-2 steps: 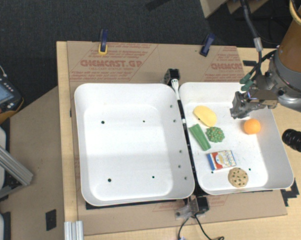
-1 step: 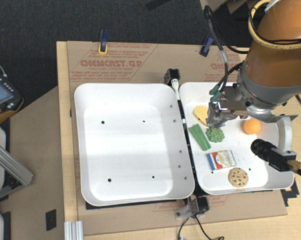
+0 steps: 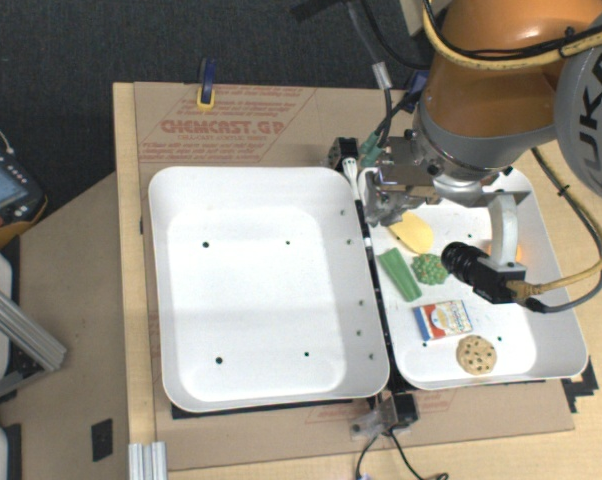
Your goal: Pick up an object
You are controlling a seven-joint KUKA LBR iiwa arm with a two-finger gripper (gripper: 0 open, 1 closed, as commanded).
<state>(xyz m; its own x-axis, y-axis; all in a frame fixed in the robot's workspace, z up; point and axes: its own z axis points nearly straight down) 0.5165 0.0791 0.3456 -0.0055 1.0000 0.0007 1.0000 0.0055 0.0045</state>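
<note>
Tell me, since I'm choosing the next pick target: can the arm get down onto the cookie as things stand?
Probably yes. The cookie lies flat in the right bin's near corner with nothing on top; the small card sits beside it, and the arm is poised further back.

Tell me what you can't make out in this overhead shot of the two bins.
- Gripper: the wrist covers it in the camera view, so its grip is unreadable.
- Right bin: the arm hides its far part.
- Yellow piece: upper edge tucked under the wrist.
- Small card: print too small to read.
</note>
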